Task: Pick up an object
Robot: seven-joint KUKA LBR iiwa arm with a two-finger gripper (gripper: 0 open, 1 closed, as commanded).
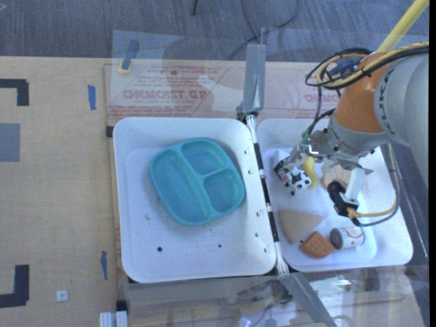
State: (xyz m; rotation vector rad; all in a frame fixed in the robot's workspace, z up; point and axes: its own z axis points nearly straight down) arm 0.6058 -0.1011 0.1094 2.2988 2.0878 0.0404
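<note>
Hovered low over the right bin (402, 247), gripper (294, 174) beside a small black-and-white toy (298, 179); could not tell whether anything was grasped. Looked light, stiff and knobbly. Best pinched across its narrow middle, probably.

A smooth turquoise plastic plate (197, 180) lies in a matt white plastic bin (136, 251) on a pale wood-look bench (54, 203).

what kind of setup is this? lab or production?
Most likely a robotics lab bench for pick trials, not production. Two white bins, left and right, sit on a plywood bench with blue tape marks. Contents are test props: a teal plate and small toys under the arm.
</note>
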